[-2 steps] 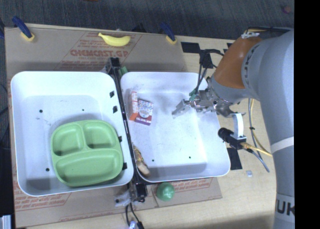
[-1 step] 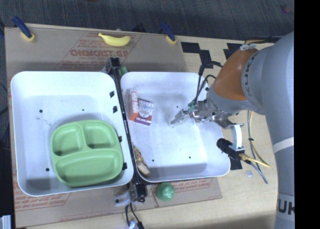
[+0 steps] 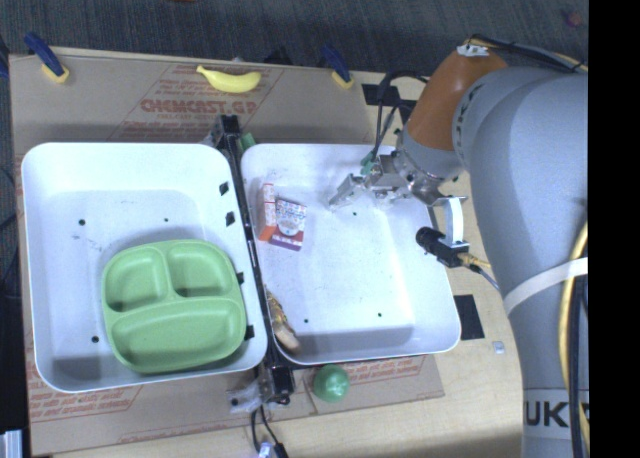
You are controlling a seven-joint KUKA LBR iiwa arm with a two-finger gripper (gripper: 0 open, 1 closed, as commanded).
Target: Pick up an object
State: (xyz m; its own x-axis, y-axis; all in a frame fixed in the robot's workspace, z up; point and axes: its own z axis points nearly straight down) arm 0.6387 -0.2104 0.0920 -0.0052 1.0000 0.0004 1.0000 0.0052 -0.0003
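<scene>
Hovering over the right bin, my claw hangs open and unladen, the small packet lying just to its left.

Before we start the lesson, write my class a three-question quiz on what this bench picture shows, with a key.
1. True or false: the green divided tray lies in the left bin.
2. Which thing lies nearest the claw? A) banana B) small red-and-white packet C) green ball
3. Fill in: the green ball rests ____ the bins, on the cardboard.

Key: 1 true; 2 B; 3 outside.
</scene>
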